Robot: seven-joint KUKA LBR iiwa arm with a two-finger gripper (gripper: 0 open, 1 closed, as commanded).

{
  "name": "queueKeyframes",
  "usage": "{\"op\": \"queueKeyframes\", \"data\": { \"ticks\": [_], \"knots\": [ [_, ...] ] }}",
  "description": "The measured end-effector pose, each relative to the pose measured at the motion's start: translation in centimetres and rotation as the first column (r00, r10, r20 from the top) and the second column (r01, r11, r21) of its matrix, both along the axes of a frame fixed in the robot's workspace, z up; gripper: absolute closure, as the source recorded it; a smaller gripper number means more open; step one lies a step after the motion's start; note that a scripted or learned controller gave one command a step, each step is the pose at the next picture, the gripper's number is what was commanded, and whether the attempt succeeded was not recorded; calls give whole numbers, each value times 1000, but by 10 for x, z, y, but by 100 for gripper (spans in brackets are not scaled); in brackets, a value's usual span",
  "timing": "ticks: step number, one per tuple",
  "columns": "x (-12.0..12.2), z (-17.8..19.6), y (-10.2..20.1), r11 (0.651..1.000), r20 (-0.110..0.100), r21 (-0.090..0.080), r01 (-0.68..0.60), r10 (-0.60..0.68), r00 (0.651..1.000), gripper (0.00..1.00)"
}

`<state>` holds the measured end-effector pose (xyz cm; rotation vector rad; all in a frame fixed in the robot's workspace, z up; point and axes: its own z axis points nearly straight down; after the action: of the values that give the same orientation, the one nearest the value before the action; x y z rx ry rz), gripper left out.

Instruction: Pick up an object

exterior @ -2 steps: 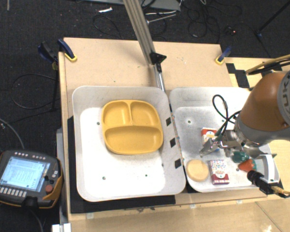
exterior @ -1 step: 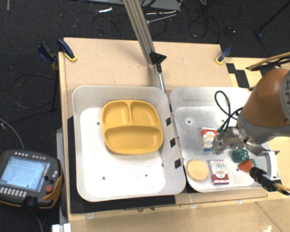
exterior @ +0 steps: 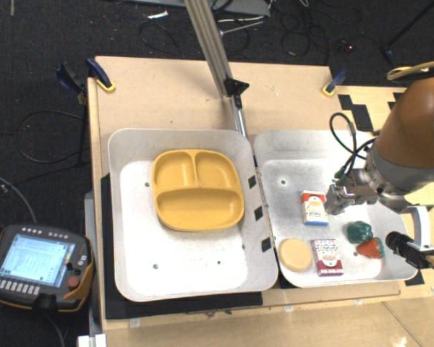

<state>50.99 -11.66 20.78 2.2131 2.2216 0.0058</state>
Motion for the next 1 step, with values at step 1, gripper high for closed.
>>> {"op": "queueKeyframes", "data": {
  "ticks": [1],
  "knots": [
    [1,9,0,1000,-5,1,1,-1,1000,100]
  ]
}}
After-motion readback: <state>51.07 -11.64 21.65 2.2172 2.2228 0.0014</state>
